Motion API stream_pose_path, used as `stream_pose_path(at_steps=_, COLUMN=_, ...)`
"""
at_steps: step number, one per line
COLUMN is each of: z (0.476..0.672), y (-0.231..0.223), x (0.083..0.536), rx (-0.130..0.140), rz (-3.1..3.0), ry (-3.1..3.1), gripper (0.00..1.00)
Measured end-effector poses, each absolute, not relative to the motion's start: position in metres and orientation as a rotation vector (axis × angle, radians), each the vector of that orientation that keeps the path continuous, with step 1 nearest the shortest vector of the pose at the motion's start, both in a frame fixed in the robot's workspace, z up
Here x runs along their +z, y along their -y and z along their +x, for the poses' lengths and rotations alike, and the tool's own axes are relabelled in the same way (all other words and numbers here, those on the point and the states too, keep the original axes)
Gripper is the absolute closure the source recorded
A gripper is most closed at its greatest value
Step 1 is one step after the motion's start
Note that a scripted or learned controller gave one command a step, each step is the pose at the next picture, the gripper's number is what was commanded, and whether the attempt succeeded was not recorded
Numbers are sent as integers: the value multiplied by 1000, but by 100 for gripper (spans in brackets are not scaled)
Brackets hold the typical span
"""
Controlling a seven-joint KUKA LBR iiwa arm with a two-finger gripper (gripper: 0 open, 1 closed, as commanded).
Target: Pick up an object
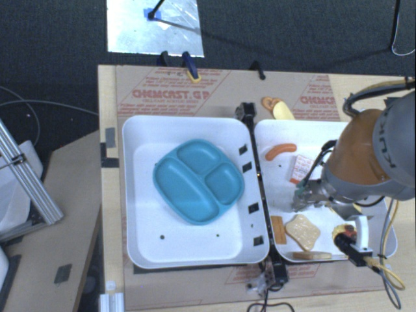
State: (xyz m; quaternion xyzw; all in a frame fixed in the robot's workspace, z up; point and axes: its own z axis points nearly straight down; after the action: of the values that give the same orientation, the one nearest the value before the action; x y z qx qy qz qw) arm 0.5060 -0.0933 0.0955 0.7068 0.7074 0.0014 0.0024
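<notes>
grey gripper (pixel 304 197) low in the right bin (pixel 273 174) above the toast slice (pixel 303 231); grip unclear, nothing lifted yet.

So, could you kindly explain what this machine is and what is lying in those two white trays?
This is one picture, taken by a fixed camera above the bench, looking down at a slant. The grey and orange bulk on the right is a robot arm whose job is to pick something up. Its pincer hangs low inside the right bin; I cannot tell whether it grips anything. That bin holds a toy sausage, a slice of toast and a small packet. The left bin holds a blue divided plate.
</notes>
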Motion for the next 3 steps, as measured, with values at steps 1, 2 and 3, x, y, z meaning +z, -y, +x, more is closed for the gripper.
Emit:
stream_pose_path(at_steps=1, z=489, y=8, x=189, rx=15, rz=2205, ry=-2234, gripper=100)
stream_pose_path(at_steps=2, z=488, y=-56, x=235, rx=10, rz=2210, ry=-2231, gripper=100)
stream_pose_path(at_steps=3, z=491, y=-126, x=294, rx=13, rz=2207, ry=-2234, gripper=100)
